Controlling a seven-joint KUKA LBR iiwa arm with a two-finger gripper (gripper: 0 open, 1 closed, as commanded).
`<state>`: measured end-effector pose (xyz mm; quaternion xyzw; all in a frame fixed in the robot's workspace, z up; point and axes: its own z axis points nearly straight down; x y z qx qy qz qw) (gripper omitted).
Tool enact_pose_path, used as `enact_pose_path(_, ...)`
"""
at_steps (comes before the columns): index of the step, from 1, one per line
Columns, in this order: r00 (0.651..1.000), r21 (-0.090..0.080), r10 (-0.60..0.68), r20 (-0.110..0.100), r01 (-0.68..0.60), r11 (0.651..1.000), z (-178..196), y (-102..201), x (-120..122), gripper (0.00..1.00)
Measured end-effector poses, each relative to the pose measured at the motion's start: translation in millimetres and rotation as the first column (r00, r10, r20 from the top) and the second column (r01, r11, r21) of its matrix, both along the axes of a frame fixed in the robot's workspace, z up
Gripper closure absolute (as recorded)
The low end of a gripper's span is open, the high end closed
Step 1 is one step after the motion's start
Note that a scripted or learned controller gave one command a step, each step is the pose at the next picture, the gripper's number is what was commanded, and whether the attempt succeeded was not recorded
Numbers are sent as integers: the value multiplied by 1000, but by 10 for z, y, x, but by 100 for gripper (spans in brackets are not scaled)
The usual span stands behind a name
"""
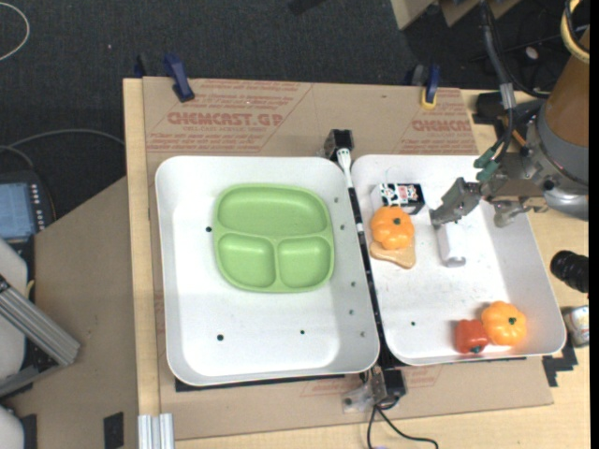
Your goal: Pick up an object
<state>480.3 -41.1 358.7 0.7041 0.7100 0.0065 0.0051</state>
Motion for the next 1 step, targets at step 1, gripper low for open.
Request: enact_pose_path(1,1000,-4,-6,-12,6,1000,28,-34,2,100)
